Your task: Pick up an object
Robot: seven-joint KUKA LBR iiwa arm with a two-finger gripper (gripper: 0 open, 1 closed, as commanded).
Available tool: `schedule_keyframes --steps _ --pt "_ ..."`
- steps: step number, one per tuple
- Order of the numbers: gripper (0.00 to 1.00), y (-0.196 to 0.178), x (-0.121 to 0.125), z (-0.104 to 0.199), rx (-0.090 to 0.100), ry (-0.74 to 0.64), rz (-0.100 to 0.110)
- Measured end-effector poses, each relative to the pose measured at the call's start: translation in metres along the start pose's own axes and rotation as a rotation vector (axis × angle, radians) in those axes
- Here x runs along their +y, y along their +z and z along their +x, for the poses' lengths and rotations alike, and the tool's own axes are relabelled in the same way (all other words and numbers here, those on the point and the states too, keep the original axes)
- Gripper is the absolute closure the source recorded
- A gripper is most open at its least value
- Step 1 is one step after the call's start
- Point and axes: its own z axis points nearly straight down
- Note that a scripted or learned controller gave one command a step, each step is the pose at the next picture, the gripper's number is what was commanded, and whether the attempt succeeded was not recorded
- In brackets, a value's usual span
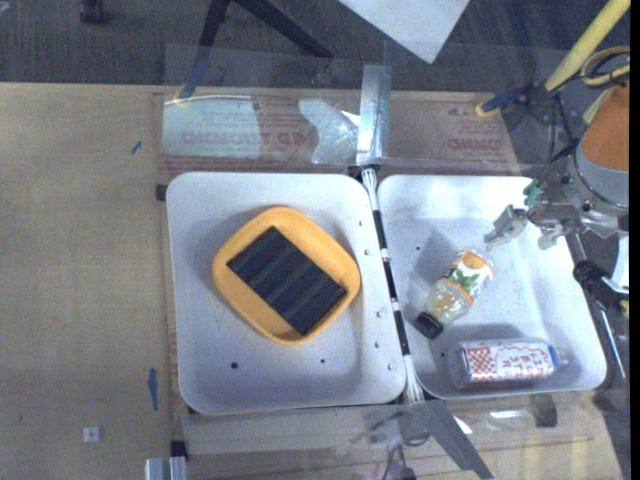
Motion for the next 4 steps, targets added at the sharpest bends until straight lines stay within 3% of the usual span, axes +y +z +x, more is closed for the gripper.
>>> schedule_keyframes --steps 1,2,3,4 --pt "0.0 0.124 0.001 0.021 -0.003 -0.188 -0.011" --pt "0.0 0.109 -0.054 0.052 -0.03 -0.359 -0.088" --pt "0.0 0.122 -0.036 0.054 -0.012 -0.319 -0.031" --pt "1.0 0.112 -0.037 0.053 -0.009 -0.315 -0.028"
